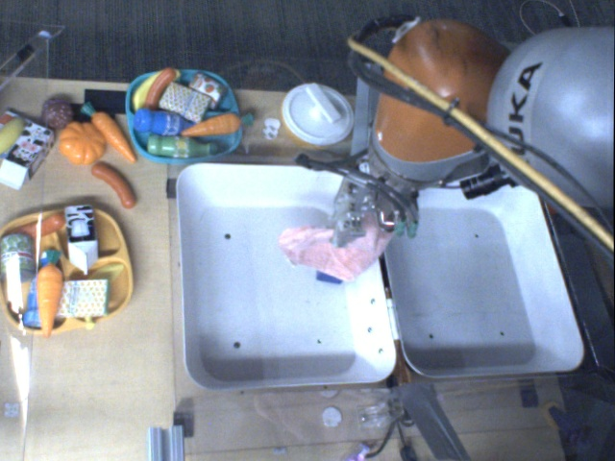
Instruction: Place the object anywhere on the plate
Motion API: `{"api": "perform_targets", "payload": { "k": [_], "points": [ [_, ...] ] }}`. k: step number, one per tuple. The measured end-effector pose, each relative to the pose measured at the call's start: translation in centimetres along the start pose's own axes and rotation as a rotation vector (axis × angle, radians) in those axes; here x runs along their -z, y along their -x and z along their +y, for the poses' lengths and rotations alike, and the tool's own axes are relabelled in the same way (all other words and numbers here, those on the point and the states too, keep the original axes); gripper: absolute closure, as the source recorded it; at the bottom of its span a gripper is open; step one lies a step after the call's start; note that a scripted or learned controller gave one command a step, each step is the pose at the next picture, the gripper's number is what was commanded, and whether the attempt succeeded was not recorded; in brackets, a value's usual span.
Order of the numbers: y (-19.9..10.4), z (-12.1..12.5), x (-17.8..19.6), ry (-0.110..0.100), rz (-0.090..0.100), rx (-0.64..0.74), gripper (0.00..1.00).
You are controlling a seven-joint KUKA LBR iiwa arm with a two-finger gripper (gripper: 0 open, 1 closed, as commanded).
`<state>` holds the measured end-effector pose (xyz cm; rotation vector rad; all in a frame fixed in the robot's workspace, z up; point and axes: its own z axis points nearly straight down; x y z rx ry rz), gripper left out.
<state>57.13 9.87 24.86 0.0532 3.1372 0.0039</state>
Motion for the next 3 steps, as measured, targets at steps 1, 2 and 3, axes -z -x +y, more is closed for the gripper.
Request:
{"api": "perform_targets", "payload": {
  "k": [1, 2, 3],
  "points": [
    [-2.5, 5.5, -0.7, 0.0, 0.001, 0.038, 1.0],
    [-5.1, 9.8, -1.6, 0.001, -0.001, 0.037, 1.0],
    [-5.1, 9.8, -1.6, 0.001, -0.001, 0.036, 0.0]
  ]
}}
